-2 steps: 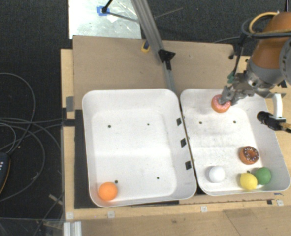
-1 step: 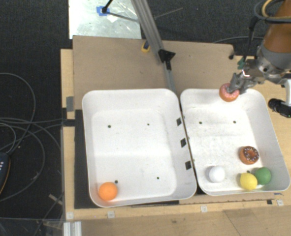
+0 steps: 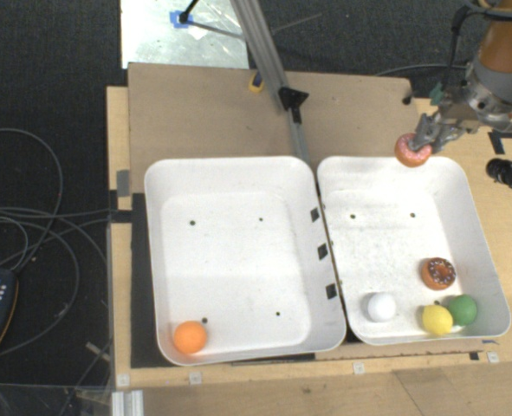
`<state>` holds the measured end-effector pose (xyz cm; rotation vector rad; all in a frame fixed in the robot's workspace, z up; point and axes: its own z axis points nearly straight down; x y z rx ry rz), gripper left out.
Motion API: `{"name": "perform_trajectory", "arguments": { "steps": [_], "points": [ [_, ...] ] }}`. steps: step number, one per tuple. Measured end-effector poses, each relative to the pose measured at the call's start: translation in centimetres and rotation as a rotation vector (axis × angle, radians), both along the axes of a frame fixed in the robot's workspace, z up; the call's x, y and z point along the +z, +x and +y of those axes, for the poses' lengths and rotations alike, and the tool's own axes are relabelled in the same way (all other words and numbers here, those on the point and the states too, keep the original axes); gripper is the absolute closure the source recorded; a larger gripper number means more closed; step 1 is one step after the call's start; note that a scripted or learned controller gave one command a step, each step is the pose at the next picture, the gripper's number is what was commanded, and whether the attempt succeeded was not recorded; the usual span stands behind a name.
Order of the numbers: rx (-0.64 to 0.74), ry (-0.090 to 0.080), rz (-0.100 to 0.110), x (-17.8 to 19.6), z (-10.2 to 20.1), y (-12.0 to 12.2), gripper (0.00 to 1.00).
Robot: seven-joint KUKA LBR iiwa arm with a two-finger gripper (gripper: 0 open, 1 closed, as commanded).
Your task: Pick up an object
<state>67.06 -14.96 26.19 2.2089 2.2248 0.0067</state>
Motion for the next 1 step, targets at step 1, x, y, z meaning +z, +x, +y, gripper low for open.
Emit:
{"name": "perform_trajectory", "arguments": {
  "steps": [1],
  "points": [
    [0.000, 0.000, 0.002, 2.58, -0.01, 0.11, 1.00]
  ]
}}
